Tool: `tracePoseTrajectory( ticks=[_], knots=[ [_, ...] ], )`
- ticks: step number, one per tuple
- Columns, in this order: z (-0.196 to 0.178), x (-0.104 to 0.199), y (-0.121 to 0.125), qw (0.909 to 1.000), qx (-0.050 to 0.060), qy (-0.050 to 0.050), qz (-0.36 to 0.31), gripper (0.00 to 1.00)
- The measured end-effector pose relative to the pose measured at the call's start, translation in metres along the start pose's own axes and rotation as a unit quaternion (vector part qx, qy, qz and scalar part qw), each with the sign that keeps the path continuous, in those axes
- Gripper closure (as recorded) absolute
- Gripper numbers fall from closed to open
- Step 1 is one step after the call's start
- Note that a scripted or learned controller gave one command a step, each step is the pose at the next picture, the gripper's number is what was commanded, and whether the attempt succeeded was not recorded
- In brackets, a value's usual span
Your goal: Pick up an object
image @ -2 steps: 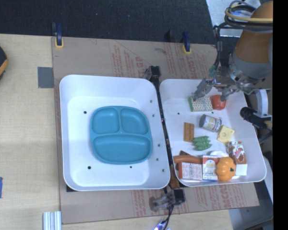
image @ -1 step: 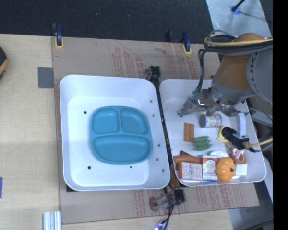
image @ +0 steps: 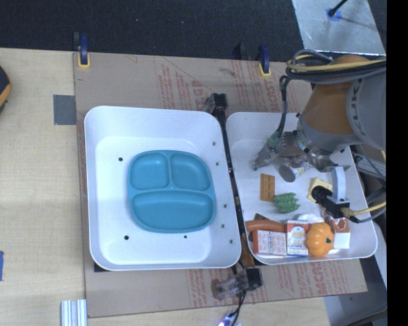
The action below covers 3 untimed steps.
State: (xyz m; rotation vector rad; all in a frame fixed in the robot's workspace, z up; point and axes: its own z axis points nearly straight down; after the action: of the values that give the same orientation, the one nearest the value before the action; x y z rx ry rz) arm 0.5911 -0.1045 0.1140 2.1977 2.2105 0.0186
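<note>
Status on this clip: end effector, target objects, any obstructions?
End effector low over right bin, far-left area; nothing seen held. Brown block, green piece, orange fruit lie loose nearby. Blue divided plate in left bin, out of the way.

You get even, moderately bright overhead light. The left bin (image: pixel 95 182) glares near white along its left wall. A soft shadow sits under the arm (image: pixel 340 107) in the right bin (image: pixel 241 155). Small items look slightly soft and blurred; top background stays dark.

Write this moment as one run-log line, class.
gripper: low in right bin, nothing seen held | orange ball: near corner | blue tray: left bin | pick: pending
</note>
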Motion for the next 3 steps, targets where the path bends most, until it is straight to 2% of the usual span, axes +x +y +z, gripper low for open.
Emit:
tracePoseTrajectory(
  ticks=[1, 2, 3],
  knots=[
    [0.021, -0.044, 0.056, 0.9999, 0.011, 0.004, 0.0, 0.0],
    [-0.011, -0.094, 0.066, 0.9997, 0.019, 0.015, 0.0, 0.0],
    [-0.003, -0.105, 0.07, 1.0, 0.004, 0.0, 0.0, 0.0]
  ],
)
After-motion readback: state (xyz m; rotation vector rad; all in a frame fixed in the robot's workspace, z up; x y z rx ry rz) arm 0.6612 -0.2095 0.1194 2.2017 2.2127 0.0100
